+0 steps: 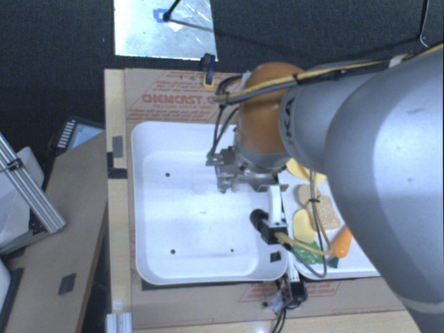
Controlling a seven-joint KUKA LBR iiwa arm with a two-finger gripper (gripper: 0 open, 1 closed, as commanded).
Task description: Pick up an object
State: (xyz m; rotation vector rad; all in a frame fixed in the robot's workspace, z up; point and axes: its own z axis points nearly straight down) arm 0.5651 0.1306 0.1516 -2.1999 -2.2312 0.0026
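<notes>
My gripper (224,177) hangs over the right part of the left white bin (149,207), close to the wall between the two bins. Nothing shows beneath it but the bin's bare white floor. In the right bin (347,272), several objects lie partly hidden under the arm: a yellow piece (302,224), a beige speckled piece (326,212), an orange carrot-like object (341,243) and a thin green item (310,250). Another yellow object (300,170) peeks out just below the wrist.
The big grey arm (374,137) covers most of the right bin. Both bins sit on a cardboard sheet (173,96). A shiny metal plate (163,19) lies beyond the bench, and aluminium rails (28,193) stand at the left.
</notes>
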